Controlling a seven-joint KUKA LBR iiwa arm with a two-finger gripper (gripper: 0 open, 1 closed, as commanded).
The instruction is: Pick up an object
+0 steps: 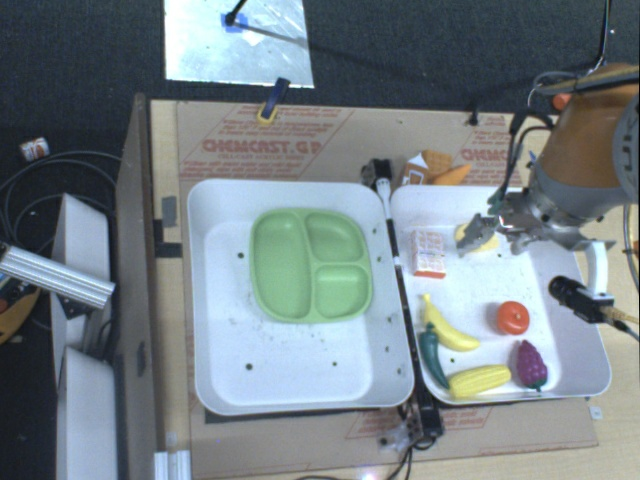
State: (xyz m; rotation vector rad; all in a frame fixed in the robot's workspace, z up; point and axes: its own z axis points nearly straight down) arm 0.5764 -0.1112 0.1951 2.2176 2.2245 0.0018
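My jaws (480, 234) hover over yellow piece (470, 236) near right bin's (600, 368) back edge; spread unclear. Likely light, rigid, slick plastic; grip across middle.

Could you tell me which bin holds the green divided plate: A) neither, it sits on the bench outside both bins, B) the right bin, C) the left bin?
C: the green divided plate lies flat in the left bin, while the right bin holds the toy foods such as the banana and tomato.
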